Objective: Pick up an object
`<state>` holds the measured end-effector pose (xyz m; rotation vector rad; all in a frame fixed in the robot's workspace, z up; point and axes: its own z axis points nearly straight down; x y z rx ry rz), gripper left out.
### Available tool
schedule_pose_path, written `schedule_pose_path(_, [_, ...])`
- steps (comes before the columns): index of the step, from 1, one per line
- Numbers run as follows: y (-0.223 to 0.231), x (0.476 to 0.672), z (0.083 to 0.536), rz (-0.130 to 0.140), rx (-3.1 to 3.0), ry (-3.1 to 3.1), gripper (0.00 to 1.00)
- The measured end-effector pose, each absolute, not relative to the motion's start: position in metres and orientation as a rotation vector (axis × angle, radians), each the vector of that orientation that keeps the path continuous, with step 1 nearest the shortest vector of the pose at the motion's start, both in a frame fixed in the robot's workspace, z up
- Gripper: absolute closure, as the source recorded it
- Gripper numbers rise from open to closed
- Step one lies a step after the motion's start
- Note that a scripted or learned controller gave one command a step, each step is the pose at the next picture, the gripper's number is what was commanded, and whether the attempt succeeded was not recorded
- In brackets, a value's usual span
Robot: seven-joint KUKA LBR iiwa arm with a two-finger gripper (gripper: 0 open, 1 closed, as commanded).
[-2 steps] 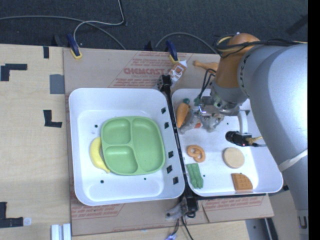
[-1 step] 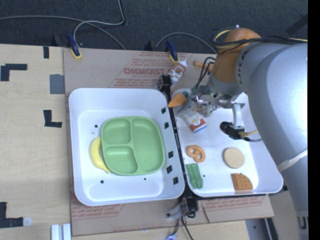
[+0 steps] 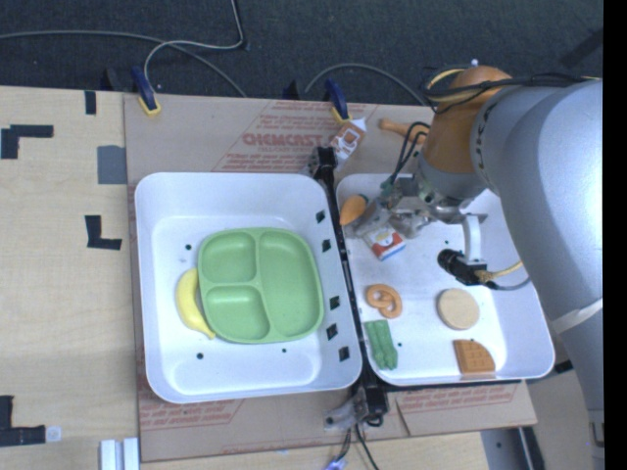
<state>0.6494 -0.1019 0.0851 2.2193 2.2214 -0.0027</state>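
My gripper [image 3: 394, 213] reaches down into the back left part of the right bin [image 3: 509, 355]. Just in front of it lies a small red and white carton [image 3: 390, 247], touching or nearly touching it. An orange rounded piece [image 3: 353, 209] sits to its left by the bin wall. Nearer the front are a pretzel [image 3: 383, 301], a round tan cookie [image 3: 458, 308], a green leafy piece [image 3: 381, 344] and a brown square cracker [image 3: 474, 356]. I see nothing lifted off the bin floor.
The left bin [image 3: 162, 204] holds a green divided plate [image 3: 261, 284] with a yellow banana [image 3: 190, 304] against its left side. A small printed packet [image 3: 345, 141] and an orange-handled item [image 3: 392, 125] lie on the cardboard behind the bins.
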Motion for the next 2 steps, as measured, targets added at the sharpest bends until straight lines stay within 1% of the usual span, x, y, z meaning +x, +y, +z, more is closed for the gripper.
schedule_pose_path(1, [-0.101, 0.649, 0.095, -0.004, 2.217, 2.223, 1.0])
schedule_pose_path(2, [-0.01, 0.669, 0.185, 0.003, 2.218, 2.225, 1.0])
